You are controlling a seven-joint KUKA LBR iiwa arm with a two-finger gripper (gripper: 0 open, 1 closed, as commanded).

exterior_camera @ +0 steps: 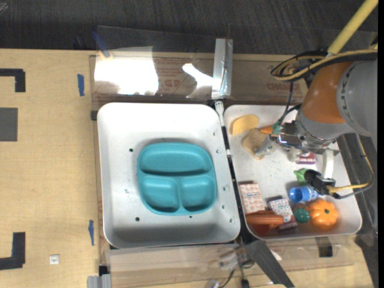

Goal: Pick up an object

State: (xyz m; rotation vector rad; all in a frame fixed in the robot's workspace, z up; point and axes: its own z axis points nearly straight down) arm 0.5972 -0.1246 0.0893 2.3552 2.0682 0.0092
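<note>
Camera view: the bread (257, 140), tan and lumpy, sits at ten o'clock in the right bin (351, 224), just beside the gripper (277, 138). It looks light, soft and crushable; I would pinch its narrow middle gently. The yellow piece (243, 123) lies at eleven. The wrist hides the jaws, so I cannot tell their state.

Even overhead light, glare on clear panel (156, 74), slightly soft focus

Grey arm (354, 95) reaching leftward, wrist lowered
</note>
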